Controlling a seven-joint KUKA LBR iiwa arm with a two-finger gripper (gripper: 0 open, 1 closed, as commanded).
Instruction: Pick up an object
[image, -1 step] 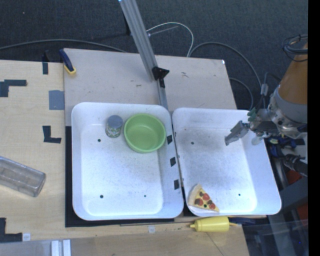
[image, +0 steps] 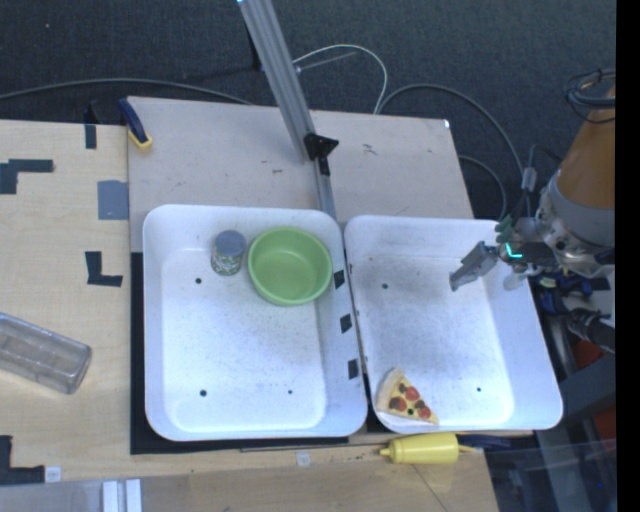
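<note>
- Yellow squeeze bottle (image: 419, 448) lies on its side at the near edge of the counter (image: 230, 150), just below the right bin (image: 520, 340) and closest to us.
- Just above it we see a toy pizza slice (image: 405, 396) lying flat in the near left corner of the right bin, close to the wall shared with the left bin (image: 170, 330).
- In the left bin we find a green bowl (image: 289, 265) standing upright near the far wall, with a small grey can (image: 228, 252) just beside it on the left.
- On the counter well to the left of both bins we see a clear plastic container (image: 40, 355) lying on its side.
- We also note a blue and yellow clamp (image: 134, 124) near the far left corner of the pale board, and a grey metal pole (image: 285, 85) slanting down toward the gap between the bins.
- From the right, the grey arm (image: 588, 200) with its orange band reaches over the far right part of the right bin.
- We see the tool (image: 470, 268) pointing left above the bin's bare floor, well apart from the pizza slice, with nothing between it and the slice.
- We cannot tell how far the tool is open, and we see nothing in its grip.
</note>
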